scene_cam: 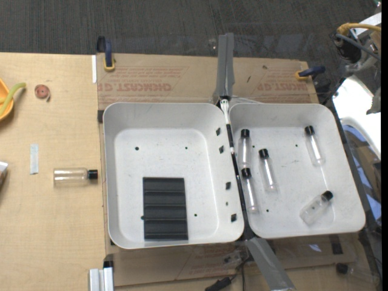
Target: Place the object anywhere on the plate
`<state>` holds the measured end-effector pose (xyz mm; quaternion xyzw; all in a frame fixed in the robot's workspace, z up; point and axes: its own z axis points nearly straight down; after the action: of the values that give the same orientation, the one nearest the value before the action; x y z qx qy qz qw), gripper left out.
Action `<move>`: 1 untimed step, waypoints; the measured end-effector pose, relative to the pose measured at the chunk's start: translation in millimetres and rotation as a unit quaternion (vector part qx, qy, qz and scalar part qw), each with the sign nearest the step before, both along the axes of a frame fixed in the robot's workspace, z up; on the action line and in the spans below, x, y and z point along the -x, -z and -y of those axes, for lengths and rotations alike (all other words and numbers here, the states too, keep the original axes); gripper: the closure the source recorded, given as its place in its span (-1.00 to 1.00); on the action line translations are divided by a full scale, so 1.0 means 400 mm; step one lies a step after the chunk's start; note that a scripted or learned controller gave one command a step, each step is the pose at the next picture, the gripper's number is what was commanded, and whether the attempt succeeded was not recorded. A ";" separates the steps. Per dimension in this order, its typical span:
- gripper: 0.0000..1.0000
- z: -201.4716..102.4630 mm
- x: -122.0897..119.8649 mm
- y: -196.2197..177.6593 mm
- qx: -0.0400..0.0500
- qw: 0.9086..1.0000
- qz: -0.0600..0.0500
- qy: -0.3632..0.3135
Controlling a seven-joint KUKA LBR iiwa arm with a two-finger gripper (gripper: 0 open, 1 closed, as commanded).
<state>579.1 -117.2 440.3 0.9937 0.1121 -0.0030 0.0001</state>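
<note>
A black ribbed plate (163,209) lies flat in the left bin (110,162), near its front edge. Several clear vials with black caps lie in the right bin (347,162). Two of them (244,145) (248,190) lie end to end along its left wall, and a third vial (267,170) lies just right of them. Another vial (313,144) lies at the back right. A shorter vial (317,207) lies tilted at the front right. All the vials lie loose on the bin floor, apart from the plate.
One more capped vial (74,175) lies on the wooden bench left of the bins, beside a small white strip (34,159). An orange dish (5,99) and a red disc (41,91) lie at the far left. Clamps (106,53) (309,73) hold the cardboard at the back.
</note>
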 end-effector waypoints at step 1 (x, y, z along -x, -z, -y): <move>-1.00 0.175 0.253 -0.001 -0.001 0.995 0.000 -0.104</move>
<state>477.9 -187.1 440.7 0.9766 0.2149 -0.0029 -0.0002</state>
